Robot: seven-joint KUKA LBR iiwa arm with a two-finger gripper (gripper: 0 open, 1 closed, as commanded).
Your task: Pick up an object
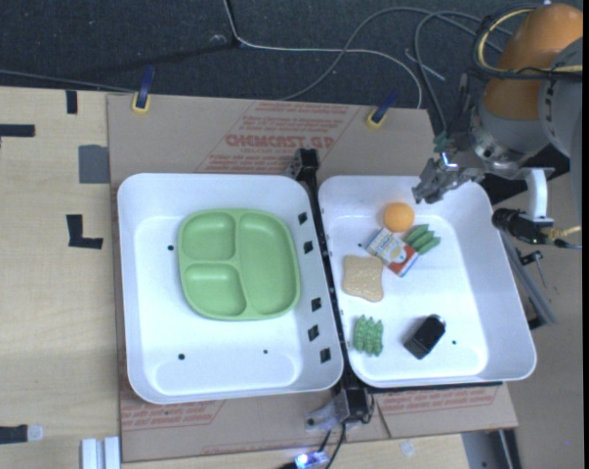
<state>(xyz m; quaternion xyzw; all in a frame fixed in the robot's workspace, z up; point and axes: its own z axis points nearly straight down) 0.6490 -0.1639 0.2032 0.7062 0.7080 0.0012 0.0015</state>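
The right bin holds an orange ball, a small red and white carton, a green pea pod, a tan slice of bread, a green ridged toy and a black block. My gripper hangs over the bin's far right corner, up and to the right of the orange ball, with nothing seen between its fingers. The left bin holds a green divided plate.
Both bins rest on a cardboard sheet held by yellow and blue clips at the back. Cables run across the dark floor behind. The arm's grey body and orange band fill the upper right.
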